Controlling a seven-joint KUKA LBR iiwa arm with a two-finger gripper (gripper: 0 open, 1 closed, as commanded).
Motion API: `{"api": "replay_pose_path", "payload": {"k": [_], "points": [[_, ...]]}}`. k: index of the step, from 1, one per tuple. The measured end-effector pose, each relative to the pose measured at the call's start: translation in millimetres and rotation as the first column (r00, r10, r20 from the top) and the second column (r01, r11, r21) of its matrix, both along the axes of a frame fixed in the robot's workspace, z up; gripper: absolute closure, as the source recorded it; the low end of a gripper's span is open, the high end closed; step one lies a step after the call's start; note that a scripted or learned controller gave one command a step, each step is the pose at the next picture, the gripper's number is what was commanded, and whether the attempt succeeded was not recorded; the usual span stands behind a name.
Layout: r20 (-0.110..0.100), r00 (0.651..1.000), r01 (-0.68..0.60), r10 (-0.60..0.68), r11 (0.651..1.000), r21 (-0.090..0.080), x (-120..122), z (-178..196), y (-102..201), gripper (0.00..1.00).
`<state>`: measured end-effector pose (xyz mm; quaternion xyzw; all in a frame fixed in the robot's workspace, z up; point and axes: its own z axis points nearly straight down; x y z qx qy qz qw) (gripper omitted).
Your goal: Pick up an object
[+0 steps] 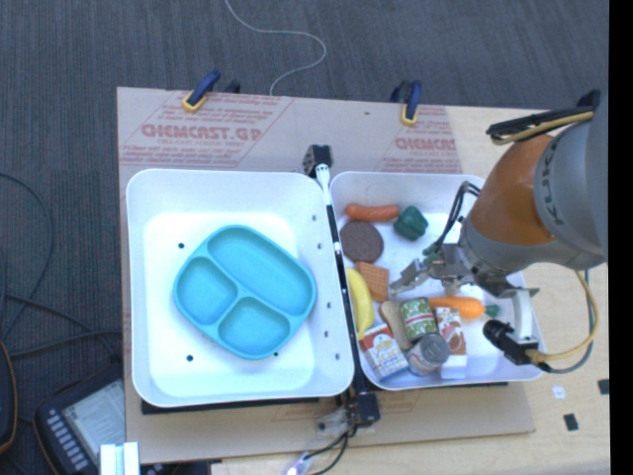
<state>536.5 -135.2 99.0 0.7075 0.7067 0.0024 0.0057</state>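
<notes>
My gripper point(423, 270) hangs low in the middle of the right bin point(465, 184), reaching in from the right on the grey and orange arm point(524, 206). Just below it stand a green-labelled can point(417, 318) and an orange carrot point(461, 308). To its left lie a brown round patty point(362, 240), an orange wedge point(374, 280) and a yellow banana point(360, 303). Behind it lie a red sausage point(372, 211) and a dark green piece point(410, 224). I see nothing clearly held.
A silver can point(428, 354), a red and white packet point(382, 350) and a small carton point(452, 332) crowd the right bin's front. The left bin point(148, 265) holds a blue divided plate point(244, 290). Two clamps point(203, 89) grip the board's back edge.
</notes>
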Motion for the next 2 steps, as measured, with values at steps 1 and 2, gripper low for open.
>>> {"api": "replay_pose_path", "payload": {"k": [1,2], "points": [[0.000,1.000,0.000,0.000,1.000,0.000,0.2,9.5,0.1,1.00],[0.000,1.000,0.000,0.000,1.000,0.000,0.2,9.5,0.2,0.00]]}}
